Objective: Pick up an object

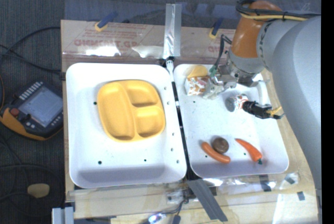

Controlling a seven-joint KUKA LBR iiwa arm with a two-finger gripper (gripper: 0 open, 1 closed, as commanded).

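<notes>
- The packet (197, 80), the likely target, lies at the far left corner of the right bin (271, 163); it looks like a yellow wedge over a white, red-marked piece, small and light.
- The hand (219, 84) is low just right of the packet, close to it or touching it; whether it is spread or pressed together I cannot tell, and nothing is visibly lifted, so the pick seems not yet done.
- Left to do, as I judge: close on something and raise it.
- Elsewhere in that bin: a small can (236, 103) just right of the hand, and near the front a sausage (215, 152), a brown ball (221, 143) and a carrot (249, 149).
- The left bin (83, 165) holds a yellow tray (130, 109).
</notes>
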